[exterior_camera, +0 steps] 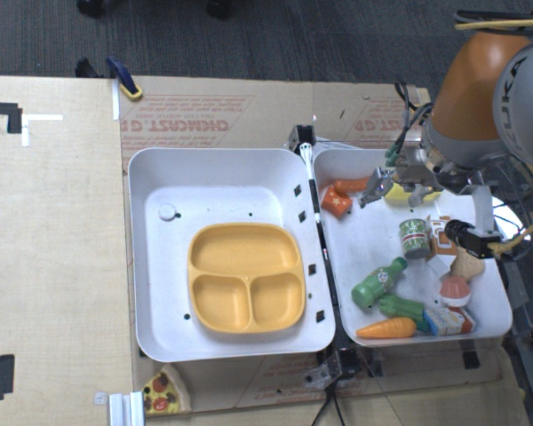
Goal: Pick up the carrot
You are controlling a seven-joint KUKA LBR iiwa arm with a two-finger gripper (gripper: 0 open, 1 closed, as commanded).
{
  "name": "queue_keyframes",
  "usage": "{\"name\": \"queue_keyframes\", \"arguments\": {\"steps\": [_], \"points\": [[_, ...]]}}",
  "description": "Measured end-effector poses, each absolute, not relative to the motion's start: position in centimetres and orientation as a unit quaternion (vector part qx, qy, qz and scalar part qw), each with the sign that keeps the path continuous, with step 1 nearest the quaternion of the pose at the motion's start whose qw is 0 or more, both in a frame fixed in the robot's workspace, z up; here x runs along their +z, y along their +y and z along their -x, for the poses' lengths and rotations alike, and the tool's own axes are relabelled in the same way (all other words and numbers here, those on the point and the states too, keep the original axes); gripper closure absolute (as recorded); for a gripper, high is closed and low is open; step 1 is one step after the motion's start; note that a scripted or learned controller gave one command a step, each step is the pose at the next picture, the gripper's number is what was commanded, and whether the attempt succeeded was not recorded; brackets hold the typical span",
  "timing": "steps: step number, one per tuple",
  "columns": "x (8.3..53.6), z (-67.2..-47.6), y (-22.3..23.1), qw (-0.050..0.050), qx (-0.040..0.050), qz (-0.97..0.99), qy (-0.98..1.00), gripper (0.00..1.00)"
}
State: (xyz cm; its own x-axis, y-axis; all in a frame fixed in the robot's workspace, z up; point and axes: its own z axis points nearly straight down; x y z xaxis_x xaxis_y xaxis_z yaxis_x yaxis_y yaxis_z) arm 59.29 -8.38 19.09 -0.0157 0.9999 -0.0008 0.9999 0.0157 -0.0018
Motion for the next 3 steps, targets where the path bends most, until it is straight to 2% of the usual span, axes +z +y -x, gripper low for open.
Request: {"name": "queue_keyframes", "arguments": {"steps": [1,2,3], "points": [[19.1,-61.6,-0.8,0.000,0.0009,0.643,-0.766,0.00],[36.4,-63.6,-3.3,-0.002,0.0004,0.601,-0.799,0.00],[30.2,-58.3,1.9,0.001,0.0017,0.622,-0.783,0.00]]}}
